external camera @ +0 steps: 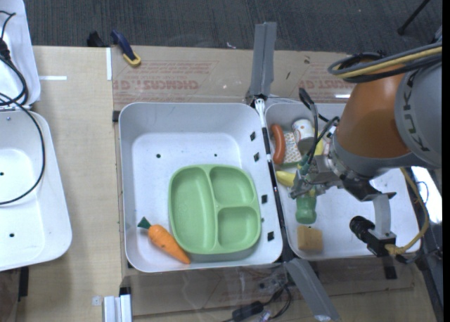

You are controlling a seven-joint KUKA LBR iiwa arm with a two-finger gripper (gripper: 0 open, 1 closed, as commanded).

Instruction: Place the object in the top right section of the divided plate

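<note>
**Pick Under Way in the Right Bin, Plate Waiting in the Left**

Over the right bin [365, 243], the gripper [307, 185] hangs among a cluster of small items: a green bottle-like object [306, 208] just below it, a yellow piece [284, 177] to its left, a red sausage-shaped toy [278, 143] and a white cup-like item [303, 129] farther back, and a tan block [310, 238] nearer. Which of these is the object to be moved I cannot say for certain; the green one lies closest under the wrist. Whether the fingers are apart, together or clamped on anything cannot be told, since the arm's grey and orange body hides them.

By my judgement the step in hand is the pick, and nothing has yet reached the plate. The green divided plate [212, 208] sits in the left bin [140, 173], its top right section bare, with an orange carrot toy [166, 242] beside its near left corner. The next move calls for a secure hold, a lift clear of the wall between the bins, a carry leftward, and a release over that small far right compartment.

Readable writing: "KUK" on the arm's casing, and reversed red lettering on the cardboard over the tabletop [70, 67], too faint to read surely.
</note>
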